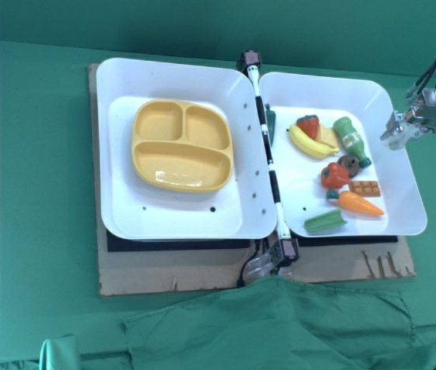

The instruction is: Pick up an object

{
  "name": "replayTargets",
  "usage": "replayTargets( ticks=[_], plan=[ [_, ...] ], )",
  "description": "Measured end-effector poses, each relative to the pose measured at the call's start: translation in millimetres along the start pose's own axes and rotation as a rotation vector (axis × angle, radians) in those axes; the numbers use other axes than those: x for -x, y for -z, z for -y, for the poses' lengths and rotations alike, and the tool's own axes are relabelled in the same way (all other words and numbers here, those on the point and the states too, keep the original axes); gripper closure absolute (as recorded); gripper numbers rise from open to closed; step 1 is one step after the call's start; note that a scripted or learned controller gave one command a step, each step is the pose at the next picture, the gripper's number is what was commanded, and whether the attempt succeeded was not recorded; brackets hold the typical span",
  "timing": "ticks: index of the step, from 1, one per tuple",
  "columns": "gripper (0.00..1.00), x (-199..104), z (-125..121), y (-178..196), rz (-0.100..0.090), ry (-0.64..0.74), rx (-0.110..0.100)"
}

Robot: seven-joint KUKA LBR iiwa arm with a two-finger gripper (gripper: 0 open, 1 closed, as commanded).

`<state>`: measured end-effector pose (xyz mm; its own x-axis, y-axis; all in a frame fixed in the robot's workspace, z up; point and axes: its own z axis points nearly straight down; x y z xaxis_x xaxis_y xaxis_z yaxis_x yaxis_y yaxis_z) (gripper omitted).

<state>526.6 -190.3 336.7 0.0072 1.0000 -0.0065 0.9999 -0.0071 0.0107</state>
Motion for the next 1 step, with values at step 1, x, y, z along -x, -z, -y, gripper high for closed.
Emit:
replayTargets(
  ticks=[1],
  plan=[
    [1.00,-2.3,39.6,26.0,-0.003,0.002,-0.004]
  ],
)
